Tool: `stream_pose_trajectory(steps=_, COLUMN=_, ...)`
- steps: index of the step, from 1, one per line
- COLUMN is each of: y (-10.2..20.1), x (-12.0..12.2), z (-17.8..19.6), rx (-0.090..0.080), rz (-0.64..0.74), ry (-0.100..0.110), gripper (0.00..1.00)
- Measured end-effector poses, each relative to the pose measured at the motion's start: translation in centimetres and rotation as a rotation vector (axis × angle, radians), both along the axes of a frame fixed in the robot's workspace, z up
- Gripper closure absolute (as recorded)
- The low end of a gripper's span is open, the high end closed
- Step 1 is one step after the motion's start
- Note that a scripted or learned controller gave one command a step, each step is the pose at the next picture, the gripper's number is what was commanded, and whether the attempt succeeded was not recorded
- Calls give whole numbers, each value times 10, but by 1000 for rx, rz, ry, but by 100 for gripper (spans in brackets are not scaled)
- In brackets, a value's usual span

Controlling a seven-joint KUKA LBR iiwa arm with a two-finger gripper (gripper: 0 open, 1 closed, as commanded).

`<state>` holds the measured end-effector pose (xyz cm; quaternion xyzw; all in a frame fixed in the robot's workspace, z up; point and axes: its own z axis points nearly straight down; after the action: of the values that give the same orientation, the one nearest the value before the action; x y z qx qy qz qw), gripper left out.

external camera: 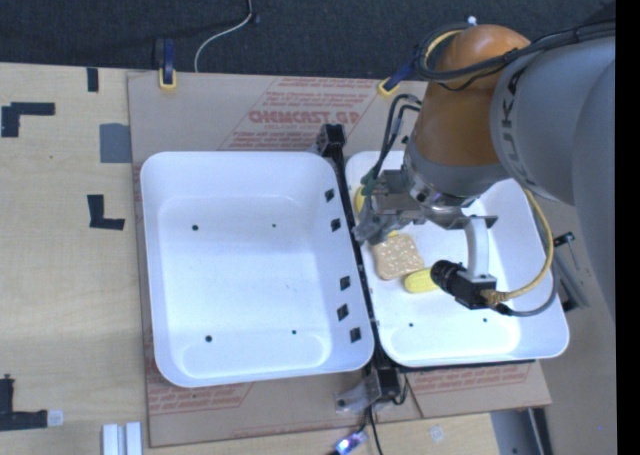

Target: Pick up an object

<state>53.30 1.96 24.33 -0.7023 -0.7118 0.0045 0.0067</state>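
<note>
Presently, one tan, textured cracker-shaped rectangular piece is lying flat in the right white shallow plastic bin, near its left wall, its long axis running slightly tilted from upright in the view. One small yellow rounded piece is lying just beside its lower right corner. The two-finger gripper is hanging just above the cracker's upper left edge; its grip cannot be told. The grey arm with its orange band is reaching in from the right, bent over the right bin. The left white shallow bin is sitting alongside.
</note>
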Motion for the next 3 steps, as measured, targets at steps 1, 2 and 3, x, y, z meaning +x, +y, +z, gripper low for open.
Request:
stream_pose_trajectory(steps=1, y=-5, x=64, z=73, rx=-4, rz=-11, ry=-26, gripper=100)
stream_pose_trajectory(steps=2, y=41, x=-27, z=35, rx=-2, rz=-8, ry=-5, gripper=100)
stream_pose_trajectory(steps=3, y=39, x=-23, z=46, rx=-4, rz=-9, ry=-11, gripper=100)
